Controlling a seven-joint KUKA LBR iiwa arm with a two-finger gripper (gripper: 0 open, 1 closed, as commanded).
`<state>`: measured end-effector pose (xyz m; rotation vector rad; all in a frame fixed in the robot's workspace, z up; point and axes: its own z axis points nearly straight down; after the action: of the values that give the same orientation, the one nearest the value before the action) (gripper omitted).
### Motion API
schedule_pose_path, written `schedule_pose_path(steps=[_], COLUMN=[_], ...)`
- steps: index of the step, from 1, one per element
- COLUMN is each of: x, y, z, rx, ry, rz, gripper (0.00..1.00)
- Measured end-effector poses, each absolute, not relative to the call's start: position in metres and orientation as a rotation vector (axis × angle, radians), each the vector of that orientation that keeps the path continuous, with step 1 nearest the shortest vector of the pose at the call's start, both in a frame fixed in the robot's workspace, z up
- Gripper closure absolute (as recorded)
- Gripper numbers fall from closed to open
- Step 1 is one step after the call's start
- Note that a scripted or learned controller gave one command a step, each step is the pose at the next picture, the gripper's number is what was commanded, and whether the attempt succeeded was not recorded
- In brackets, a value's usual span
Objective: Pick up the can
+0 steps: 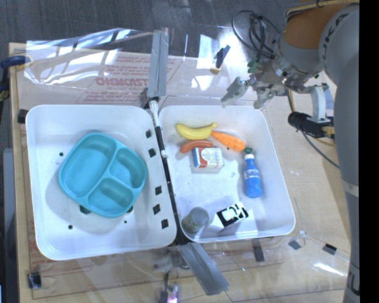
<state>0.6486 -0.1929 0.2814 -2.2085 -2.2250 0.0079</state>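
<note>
Camera view: I noted the pincer [246, 93] open and gripping nothing at upper right, beyond the right bin [275, 169]; the can [194, 219] sat at its bottom-left corner.

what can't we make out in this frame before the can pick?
- Small grey metal can, camera view: seen from above in the right white bin, label too small.
- Gripper, camera view: blurred against clutter, its state unclear.
- Small red-and-white carton: print too small to read.
- Black-and-white object beside the can: identity unclear.
</note>
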Motion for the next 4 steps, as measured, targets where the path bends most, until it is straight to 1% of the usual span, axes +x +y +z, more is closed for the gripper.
schedule_pose_path(steps=[1,2,3,4], x=[0.649,0.65,0.584,0.614], y=[-0.193,-0.153,-0.132,-0.159], z=[0.281,0.138,0.097,0.097], rx=[-2.209,-2.049,-1.872,-1.882], ry=[-2.225,-2.372,-2.538,-2.525], rz=[0.008,0.008,-0.007,-0.009], gripper=[0.0,0.0,0.0,0.0])
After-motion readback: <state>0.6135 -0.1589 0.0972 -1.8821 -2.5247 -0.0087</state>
